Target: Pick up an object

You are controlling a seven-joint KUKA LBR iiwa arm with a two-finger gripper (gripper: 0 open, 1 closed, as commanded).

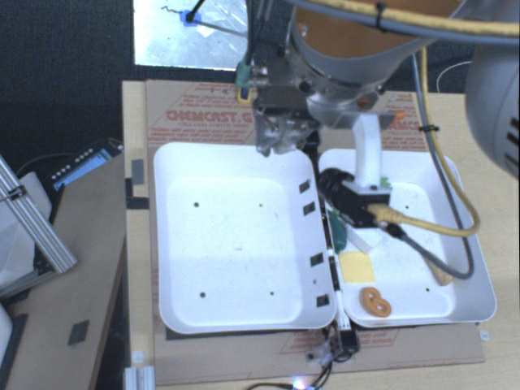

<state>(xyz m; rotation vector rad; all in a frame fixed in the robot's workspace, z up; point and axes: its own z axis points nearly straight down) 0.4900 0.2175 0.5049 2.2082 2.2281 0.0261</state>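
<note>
End effector [278, 140] hangs above the far rim of the left bin [227, 299], close to the divider. Open or closed: cannot tell from this angle, and nothing is seen held in it. Pickable things all lie in the right bin [467, 291]: yellow flat square [356, 266] beside the divider, pretzel-shaped brown piece [374, 301] just nearer the front rim, green item [337, 236] behind the square. Likely pre-grasp; the arm would have to shift over the right bin.
</note>
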